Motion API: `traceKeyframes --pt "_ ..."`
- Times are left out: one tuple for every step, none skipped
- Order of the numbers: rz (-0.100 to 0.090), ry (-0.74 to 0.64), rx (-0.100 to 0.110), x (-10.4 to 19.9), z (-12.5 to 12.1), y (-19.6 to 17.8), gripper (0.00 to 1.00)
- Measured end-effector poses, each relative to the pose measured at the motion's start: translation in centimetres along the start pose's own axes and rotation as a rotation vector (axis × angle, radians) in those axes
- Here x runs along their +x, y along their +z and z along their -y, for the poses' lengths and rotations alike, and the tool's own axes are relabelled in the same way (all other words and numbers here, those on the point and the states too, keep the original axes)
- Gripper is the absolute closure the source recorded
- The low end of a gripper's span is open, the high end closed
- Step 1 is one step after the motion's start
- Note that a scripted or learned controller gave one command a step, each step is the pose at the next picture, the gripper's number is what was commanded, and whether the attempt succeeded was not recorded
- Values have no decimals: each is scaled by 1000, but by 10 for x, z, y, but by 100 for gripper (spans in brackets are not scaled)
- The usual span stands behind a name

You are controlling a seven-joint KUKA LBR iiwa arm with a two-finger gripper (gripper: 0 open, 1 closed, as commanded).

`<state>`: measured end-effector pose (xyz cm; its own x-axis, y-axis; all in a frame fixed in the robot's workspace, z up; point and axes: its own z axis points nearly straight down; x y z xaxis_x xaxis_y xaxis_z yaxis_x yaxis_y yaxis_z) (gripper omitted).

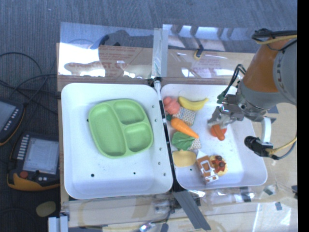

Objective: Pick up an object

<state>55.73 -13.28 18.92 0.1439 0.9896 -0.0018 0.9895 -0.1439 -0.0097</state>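
Left bin (pixel 72 178): green divided plate (pixel 121 127), nothing on it. Right bin (pixel 251 178): toy food bunched along its left wall — red tomato-like piece (pixel 169 104), yellow banana (pixel 192 102), carrot (pixel 183 126), green leafy piece (pixel 182 140), pale yellow piece (pixel 183 158), cake slice with berries (pixel 210 167) nearer the front. Small red-orange piece (pixel 218 131) sits alone mid-bin, well apart from the pile. Gripper (pixel 218 122) is right above it, touching or nearly so; can't tell if it's spread or closed, or whether the piece is caught. Judgement: red-orange piece is the target, grasp stage. To do it well: centre over the piece, go low enough to get both sides of it, close fully before lifting, lift straight up. Risk: small rounded piece slips out or gets pushed sideways.
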Motion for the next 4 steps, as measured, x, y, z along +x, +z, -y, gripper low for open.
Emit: traceKeyframes --pt "0 0 0 0 0 0 0" --pt "0 208 -14 -17 -13 101 0" --pt "8 -69 -14 -8 -48 101 0" --pt "6 -71 -13 -6 -49 93 100"
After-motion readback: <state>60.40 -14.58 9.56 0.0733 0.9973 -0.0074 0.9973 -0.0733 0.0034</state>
